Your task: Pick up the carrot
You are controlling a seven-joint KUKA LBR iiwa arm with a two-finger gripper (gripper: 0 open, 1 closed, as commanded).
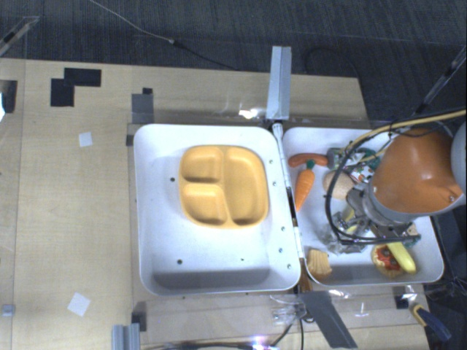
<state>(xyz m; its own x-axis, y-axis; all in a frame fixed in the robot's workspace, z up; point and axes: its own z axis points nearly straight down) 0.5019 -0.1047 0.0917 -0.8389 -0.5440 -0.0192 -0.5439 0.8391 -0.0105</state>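
Bench (pixel 66 217) of pale wood carries two white bins side by side. In the left bin (pixel 157 217) sits a yellow divided tray (pixel 222 184), near its middle. Just past the divider, in the right bin (pixel 434 265), the carrot (pixel 303 187) lies on end close to the left wall, its green top touching a sausage (pixel 308 160). A bread piece (pixel 318 263) rests at the front left corner. Farther right, the arm (pixel 416 173) hangs over the bin and hides the gripper, so whether it grips anything cannot be told. Fruit (pixel 394 257) lies at the front right.

gripper: buried under the arm (pixel 416 173), can't see it
right bin (pixel 438 268): middle mostly covered
arm: cut off at right edge
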